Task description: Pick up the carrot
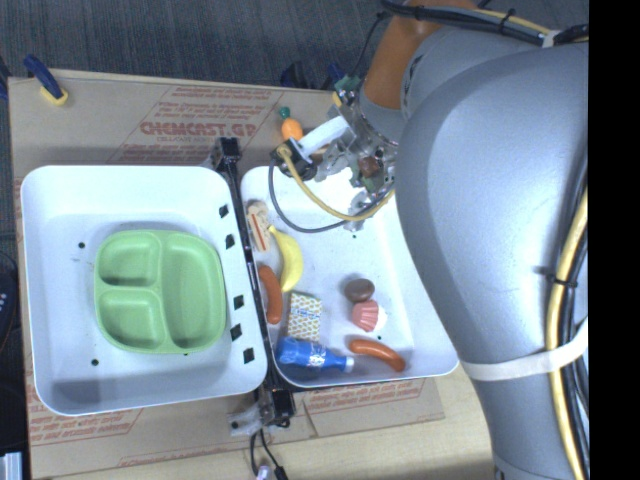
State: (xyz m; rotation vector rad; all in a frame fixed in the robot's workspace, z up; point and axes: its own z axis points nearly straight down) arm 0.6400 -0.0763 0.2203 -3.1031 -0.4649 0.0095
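Carrot (291,128) sits outside both bins, on the brown bench surface (170,118) just beyond the far left corner of the right bin (425,363), and you will find the gripper (360,168) a little to its right, over that bin's far edge and apart from it. You can see the carrot as a small orange stub with a green tip at its far end (it is tiny in the view, so finer detail is lost). You cannot tell how the gripper's jaws stand, since cables and wrist hardware crowd that spot. Look in the left bin (50,268) and you see a green divided plate (160,290) lying near its middle. In the right bin, along the left wall, you have a hot dog in a bun (259,224), a banana (289,258) just beside it, and an orange sausage (271,293) below them. Nearer the front edge lie a patterned packet (305,317) and a blue bottle (312,356), with another orange sausage (377,353) toward the front right corner. A brown round item (359,289) and a pink one (367,315) sit close together, right of the packet.
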